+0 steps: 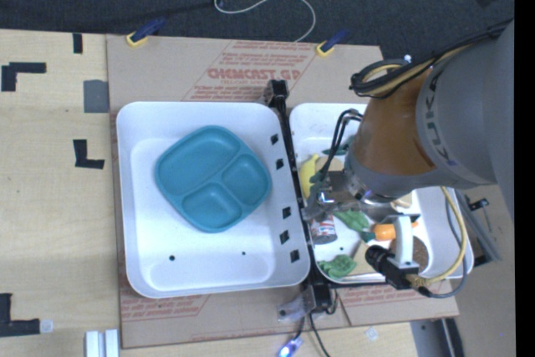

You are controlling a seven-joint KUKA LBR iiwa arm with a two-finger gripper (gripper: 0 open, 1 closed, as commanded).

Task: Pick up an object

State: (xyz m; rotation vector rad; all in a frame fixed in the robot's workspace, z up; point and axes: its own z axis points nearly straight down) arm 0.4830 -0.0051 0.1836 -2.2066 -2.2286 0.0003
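Lower right of frame, gripper [328, 205], grip state unreadable, hangs over 1 soft green leafy toy [339, 266] — light, floppy, best pinched mid-body.

The grey arm [468, 113] reaches in from the right, its orange band [393, 138] above the wrist, with the gripper [330, 209] pointing down, near centre.

Clearly a robotics lab: two white bins [134, 205] clamped side by side on a cardboard sheet [242, 67], black marker shapes [21, 75] stuck on the wooden bench at left (likely calibration marks), grey arm [451, 125] trailing loose cables [456, 255].
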